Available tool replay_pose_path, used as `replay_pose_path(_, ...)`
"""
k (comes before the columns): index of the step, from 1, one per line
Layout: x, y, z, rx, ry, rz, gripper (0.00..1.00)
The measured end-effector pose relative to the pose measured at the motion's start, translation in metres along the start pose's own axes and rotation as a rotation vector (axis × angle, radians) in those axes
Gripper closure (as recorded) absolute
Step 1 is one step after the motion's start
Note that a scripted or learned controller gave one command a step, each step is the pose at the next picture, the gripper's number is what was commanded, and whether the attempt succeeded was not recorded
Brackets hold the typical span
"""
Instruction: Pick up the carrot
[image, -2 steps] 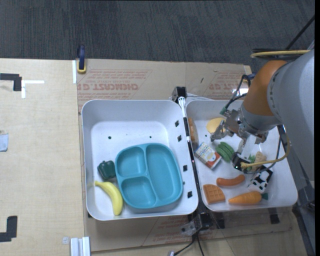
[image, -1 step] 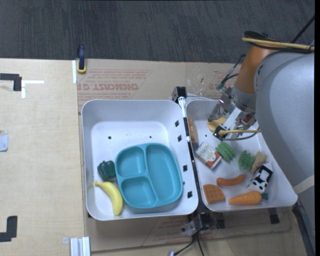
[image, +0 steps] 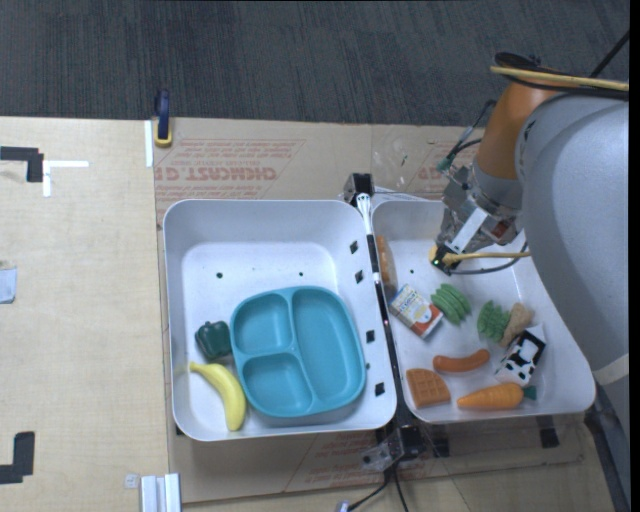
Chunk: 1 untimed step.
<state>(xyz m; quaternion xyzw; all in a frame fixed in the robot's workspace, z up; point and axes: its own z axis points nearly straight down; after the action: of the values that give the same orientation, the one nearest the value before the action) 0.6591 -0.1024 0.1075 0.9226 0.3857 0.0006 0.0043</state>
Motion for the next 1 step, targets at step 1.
replay_pose_path(1, -0.0006, -0.0028, 0.0049, 0.009, -0.003, -0.001, 0.00)
